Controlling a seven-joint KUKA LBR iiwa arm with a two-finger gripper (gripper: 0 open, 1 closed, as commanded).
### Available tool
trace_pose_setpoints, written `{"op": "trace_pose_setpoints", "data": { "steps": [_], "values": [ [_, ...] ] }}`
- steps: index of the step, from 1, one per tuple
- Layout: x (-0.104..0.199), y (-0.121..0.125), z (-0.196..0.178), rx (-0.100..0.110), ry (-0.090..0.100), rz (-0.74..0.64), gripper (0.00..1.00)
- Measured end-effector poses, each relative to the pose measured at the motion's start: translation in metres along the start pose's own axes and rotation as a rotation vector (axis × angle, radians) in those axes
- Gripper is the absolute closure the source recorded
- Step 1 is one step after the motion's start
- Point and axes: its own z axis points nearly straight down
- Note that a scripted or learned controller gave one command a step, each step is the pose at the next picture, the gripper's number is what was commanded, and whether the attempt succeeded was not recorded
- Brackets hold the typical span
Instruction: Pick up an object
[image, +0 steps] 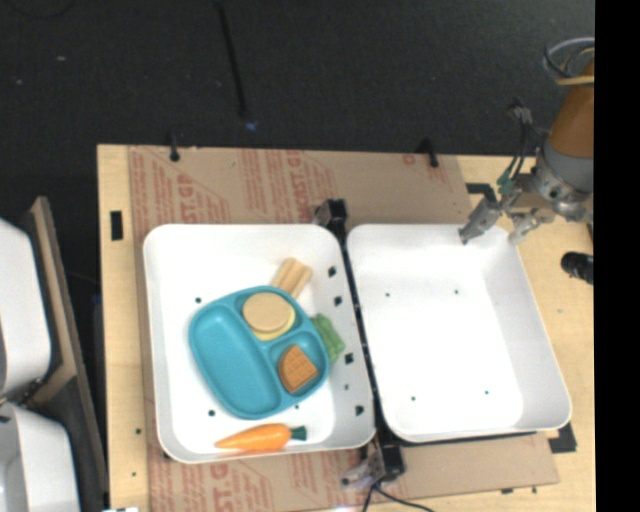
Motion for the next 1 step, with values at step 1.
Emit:
{"op": "trace_pose_setpoints", "data": {
  "steps": [1],
  "values": [
    [0.0011,0.0058,0.0021,0.001,0.000,-0.001,0.00]
  ]
}}
